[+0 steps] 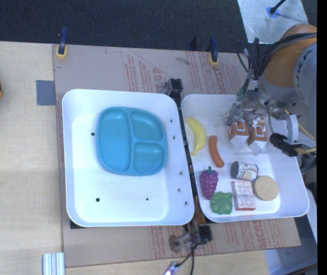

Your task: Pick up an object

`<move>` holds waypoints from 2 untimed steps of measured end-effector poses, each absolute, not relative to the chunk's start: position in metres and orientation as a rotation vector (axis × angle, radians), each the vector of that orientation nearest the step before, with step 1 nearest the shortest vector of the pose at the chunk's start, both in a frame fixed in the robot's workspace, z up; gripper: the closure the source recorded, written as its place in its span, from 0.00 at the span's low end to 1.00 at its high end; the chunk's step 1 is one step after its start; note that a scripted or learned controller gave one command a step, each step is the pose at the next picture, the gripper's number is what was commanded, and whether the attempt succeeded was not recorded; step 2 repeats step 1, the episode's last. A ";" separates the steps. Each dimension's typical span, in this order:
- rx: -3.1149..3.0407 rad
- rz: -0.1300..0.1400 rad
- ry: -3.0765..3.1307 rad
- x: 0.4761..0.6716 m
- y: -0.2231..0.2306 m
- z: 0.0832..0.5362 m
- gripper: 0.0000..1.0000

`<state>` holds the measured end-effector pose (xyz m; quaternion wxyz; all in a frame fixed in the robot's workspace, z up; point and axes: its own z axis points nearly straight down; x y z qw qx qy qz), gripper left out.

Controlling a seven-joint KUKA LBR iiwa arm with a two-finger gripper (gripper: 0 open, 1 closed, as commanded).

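The right bin holds several toy foods. A yellow banana and an orange-red sausage lie on its left side. Two small brown-and-white cartons stand side by side at the back. My gripper hangs low over the back of the bin, directly above the left carton and touching or nearly touching its top. The wrist hides the gripper's tips. Nothing is lifted off the bin floor.
Toward the front of the right bin lie purple grapes, a green leafy piece, a small can, a red-and-white box and a tan round bun. The left bin holds a blue divided plate.
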<state>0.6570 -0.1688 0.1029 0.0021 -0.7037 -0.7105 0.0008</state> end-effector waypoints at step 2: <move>-2.214 -0.001 -2.225 0.657 -0.056 0.193 1.00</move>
